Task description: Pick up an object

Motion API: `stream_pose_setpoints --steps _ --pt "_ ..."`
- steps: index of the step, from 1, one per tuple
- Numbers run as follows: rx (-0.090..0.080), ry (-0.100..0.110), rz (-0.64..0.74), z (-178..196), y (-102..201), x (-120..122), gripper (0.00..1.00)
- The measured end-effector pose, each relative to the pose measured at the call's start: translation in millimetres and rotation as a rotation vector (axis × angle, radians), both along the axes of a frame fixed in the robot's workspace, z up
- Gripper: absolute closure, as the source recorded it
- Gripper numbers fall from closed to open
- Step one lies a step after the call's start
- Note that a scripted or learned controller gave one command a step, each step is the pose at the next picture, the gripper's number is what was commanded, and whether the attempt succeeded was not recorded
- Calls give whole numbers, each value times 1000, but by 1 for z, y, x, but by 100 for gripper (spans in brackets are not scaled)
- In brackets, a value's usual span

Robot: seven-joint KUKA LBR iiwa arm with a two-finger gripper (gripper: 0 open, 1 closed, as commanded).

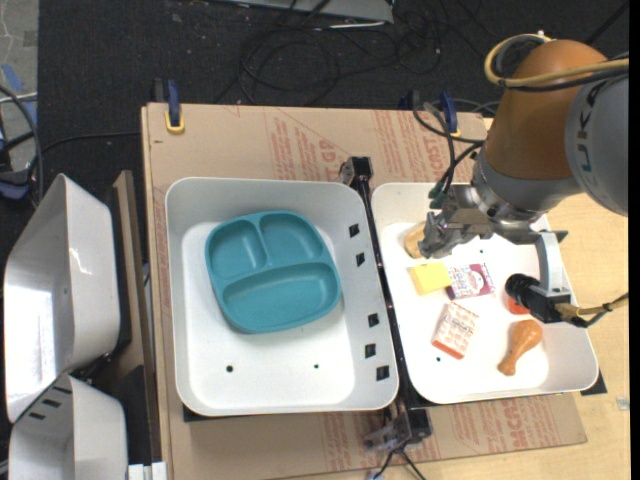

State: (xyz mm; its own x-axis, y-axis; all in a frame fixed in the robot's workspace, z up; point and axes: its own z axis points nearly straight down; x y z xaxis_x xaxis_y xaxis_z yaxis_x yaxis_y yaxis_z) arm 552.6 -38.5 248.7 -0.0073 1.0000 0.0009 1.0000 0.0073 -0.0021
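Five small items lie in the right bin [565, 358] on the worktop [260, 138] as the arm's pincer [435, 236] hangs low over the bin's ten o'clock corner, apparently on the approach step of a pick with nothing yet lifted. Whether the pincer is apart or together cannot be told from this angle. Nearest to it, touching or just beside its nine o'clock side, is a tan rounded piece [414, 239], the likeliest target; it is small, pale brown and partly hidden, so its exact shape is unclear. A yellow block [430, 277] sits just at six o'clock of the pincer, with a pink-and-white packet [470, 281] beside it at three o'clock, a red-and-white packet [456, 329] nearer the bin's centre and a toy drumstick [520, 344] toward five o'clock. The left bin [200, 368] holds a teal divided plate [272, 271]. The next move probably calls for a short descent, centred over the tan piece, then a firm close.
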Motion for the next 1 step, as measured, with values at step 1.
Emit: stream_pose_setpoints --steps 1 --pt "0 -3 1 4 54 9 100"
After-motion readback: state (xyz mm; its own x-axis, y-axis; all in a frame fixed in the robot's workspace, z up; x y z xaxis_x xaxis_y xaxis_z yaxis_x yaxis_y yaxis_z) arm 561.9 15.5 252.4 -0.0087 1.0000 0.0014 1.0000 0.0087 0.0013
